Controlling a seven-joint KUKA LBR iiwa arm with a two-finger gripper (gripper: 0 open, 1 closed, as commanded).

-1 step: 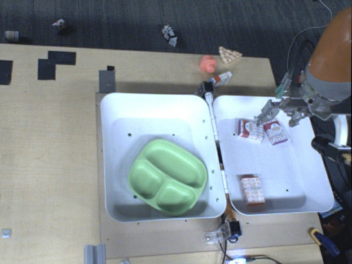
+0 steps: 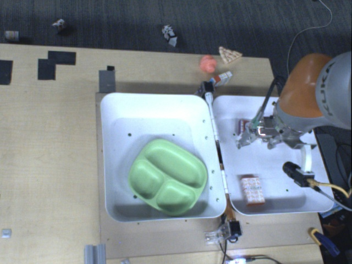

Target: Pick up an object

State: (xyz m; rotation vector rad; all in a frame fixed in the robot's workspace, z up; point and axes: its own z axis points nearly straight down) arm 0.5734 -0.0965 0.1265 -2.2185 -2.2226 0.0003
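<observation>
My gripper (image 2: 251,136) hangs low over the middle of the right bin (image 2: 275,202), with the arm reaching in from the right. A small red and dark object (image 2: 241,127) lies right beside the gripper's left side, partly hidden by it; whether they touch is unclear. A small pink-and-white patterned box (image 2: 252,190) lies near the front of the right bin, well apart from the gripper. In the left bin (image 2: 115,147) a green divided plate (image 2: 168,175) rests tilted toward the front.
On the bench behind the bins lie a pink ball (image 2: 208,64), a toy pizza slice (image 2: 230,54) and a small red-and-white tube (image 2: 221,80). A ridge between the bins (image 2: 215,142) separates them. Black tape patches (image 2: 55,64) mark the far left of the bench.
</observation>
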